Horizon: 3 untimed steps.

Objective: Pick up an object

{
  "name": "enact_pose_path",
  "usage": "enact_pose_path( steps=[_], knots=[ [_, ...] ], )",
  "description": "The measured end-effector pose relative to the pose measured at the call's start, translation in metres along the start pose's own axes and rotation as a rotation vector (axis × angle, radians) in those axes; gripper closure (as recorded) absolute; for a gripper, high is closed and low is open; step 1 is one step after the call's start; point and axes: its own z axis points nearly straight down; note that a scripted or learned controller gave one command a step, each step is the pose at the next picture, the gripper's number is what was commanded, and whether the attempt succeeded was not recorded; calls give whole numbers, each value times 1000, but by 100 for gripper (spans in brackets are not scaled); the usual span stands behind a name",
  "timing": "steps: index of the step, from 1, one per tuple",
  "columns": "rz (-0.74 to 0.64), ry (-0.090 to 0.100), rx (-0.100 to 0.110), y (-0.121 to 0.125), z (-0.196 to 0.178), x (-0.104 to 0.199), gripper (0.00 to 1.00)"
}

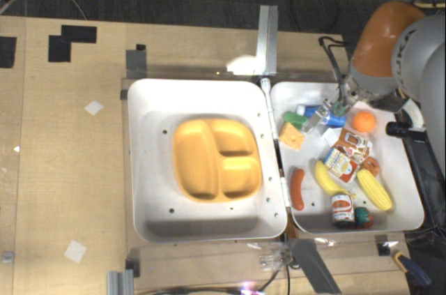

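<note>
The gripper (339, 105) hovers over the blue bottle (325, 117) in the right bin (415, 213); its grip state I cannot tell. The bottle looks light, stiff and slick, best pinched across its middle.

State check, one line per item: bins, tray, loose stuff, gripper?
Left bin: holds the yellow tray.
Yellow tray: flat, upright, nothing in its compartments.
Right bin: cluttered with small items.
Sausage: lying flat, apart from the rest.
Banana: lying flat.
Corn: lying flat.
Orange: resting loose.
Jar: on its side.
Gripper: low over the right bin's far end.
</note>
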Motion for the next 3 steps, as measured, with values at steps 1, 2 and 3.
enact_pose_path(
  steps=[1, 2, 3],
  knots=[
    [-8, -13, -8, 3, -11, -1, 100],
    [8, -11, -10, -5, -121, 61, 100],
    [-173, -4, -1, -30, -172, 80, 100]
  ],
)
